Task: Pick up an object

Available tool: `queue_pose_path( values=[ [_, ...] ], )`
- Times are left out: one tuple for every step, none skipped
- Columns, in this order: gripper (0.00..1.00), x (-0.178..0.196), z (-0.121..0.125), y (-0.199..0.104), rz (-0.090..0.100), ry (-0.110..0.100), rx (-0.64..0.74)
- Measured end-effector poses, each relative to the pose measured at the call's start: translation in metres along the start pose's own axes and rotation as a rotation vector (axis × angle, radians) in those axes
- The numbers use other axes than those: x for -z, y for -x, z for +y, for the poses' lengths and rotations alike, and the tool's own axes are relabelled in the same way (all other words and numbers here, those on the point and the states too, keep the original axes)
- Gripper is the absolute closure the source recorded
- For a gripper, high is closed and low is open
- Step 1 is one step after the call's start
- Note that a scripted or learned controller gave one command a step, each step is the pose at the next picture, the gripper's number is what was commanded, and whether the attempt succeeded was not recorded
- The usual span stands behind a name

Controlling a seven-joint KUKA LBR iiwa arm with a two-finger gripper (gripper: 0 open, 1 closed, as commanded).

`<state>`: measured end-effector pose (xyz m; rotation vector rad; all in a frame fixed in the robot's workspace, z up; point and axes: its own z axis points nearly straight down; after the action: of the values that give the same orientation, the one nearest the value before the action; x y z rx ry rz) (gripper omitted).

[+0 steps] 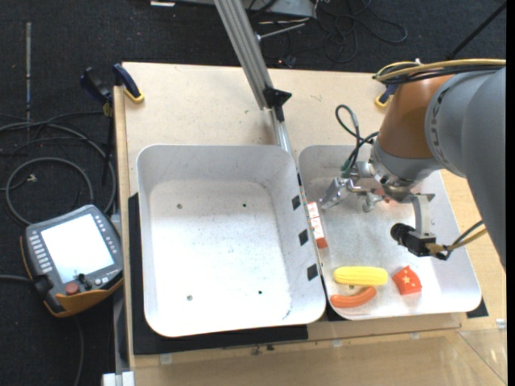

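Corn btwn sausage & gripper

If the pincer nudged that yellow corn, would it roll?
Probably: the corn looks rounded and long, lying on its side on the smooth bin floor. It would likely roll sideways, though the orange sausage right beside it might block it. It looks like light plastic.

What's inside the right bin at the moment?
The right bin holds a yellow corn-shaped toy, an orange sausage-shaped piece, a small red block and a red-and-white stick at its left wall. The arm covers the bin's far part.
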<state>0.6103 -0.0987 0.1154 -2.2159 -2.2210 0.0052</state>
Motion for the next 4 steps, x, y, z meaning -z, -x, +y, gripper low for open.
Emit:
queue_pose_path(
  values=[
    [0.0, -0.021, 0.0, 0.0, -0.003, 0.004, -0.003],
    [1.0, -0.01, 0.001, 0.0, -0.002, 0.006, -0.003],
    [1.0, 0.054, -0.002, 0.0, -0.002, 0.012, -0.001],
    [1.0, 0.098, -0.001, 0.006, -0.002, 0.011, -0.001]
  ],
)
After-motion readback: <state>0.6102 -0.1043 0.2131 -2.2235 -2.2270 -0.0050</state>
